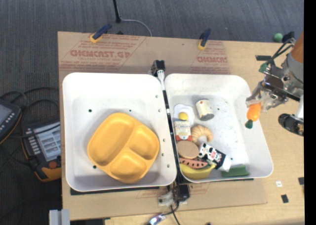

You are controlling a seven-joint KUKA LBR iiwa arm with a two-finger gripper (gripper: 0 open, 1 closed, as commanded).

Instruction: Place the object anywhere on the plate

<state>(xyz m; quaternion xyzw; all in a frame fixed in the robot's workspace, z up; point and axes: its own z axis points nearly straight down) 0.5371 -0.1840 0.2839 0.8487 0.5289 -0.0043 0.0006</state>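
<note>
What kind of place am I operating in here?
Probably a robotics lab test bench, not a kitchen: two white bins sit on clamped cardboard over carpet, one with a yellow divided plate, the other with toy food. The gripper holds a toy carrot.

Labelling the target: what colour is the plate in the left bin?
Yellow-orange; the plate shows best in the camera view.
</note>
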